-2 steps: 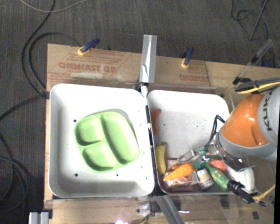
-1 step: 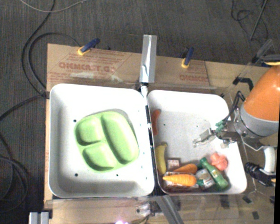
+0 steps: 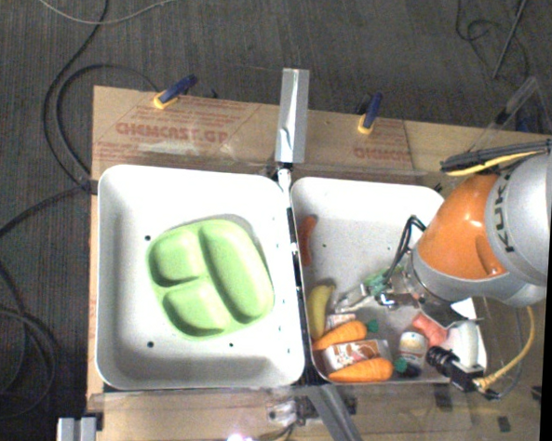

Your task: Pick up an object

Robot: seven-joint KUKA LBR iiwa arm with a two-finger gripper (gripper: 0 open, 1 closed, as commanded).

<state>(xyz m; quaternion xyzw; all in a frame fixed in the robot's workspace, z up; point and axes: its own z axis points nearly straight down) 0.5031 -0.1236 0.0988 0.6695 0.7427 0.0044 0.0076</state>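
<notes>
**Tool low in the right bin, among the toy food**

Bins sit side by side on the worktop [image 3: 114,130], a brown board with two clamps, one at the left [image 3: 174,90] and one at the right [image 3: 367,113], on its far edge. In the left bin [image 3: 115,252] I see a green divided tray [image 3: 212,276], three compartments, lying a little askew near the middle.

The right bin [image 3: 370,202] holds the clutter, all crowded into its near half. A yellow banana [image 3: 319,304] stands along the wall beside the divider. Just next to it lie two orange carrots: one [image 3: 342,334] slanting above a small brown packet [image 3: 347,353], the other [image 3: 362,368] along the near wall, touching that packet. A thin orange-red piece [image 3: 307,240] rests against the divider further back. A small round white item [image 3: 412,343] and a pink piece [image 3: 428,325] lie toward the right, partly under the arm.

My arm [image 3: 508,238] comes in from the right, its orange band over the right part of the bin. The tool [image 3: 379,291] sits low by the green-tipped parts, near the banana and the upper carrot. From this angle I cannot tell how far it is open, nor whether anything is in it.

A black fitting with a yellow cable [image 3: 454,363] hangs over the bin's near right corner.
</notes>
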